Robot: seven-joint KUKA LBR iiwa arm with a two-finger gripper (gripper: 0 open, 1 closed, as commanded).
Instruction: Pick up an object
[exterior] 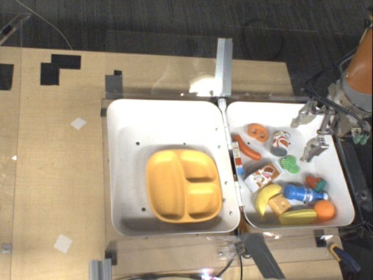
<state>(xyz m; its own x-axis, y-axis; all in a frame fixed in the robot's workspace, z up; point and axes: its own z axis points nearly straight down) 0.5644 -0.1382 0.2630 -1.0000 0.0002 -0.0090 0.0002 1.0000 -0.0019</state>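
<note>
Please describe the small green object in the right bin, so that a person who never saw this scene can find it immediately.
Look at the right bin, the one full of small toys, not the one holding the yellow tray. Near its middle, just below the gripper, lies the small green object. It is the only bright green, frilly piece; the red-and-white can sits just above it.

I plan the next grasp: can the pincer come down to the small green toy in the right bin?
Probably yes. The pincer, fingers open, hangs just above and beside the green toy, which lies on bare bin floor. Nothing covers it; the red-and-white can is close.
</note>
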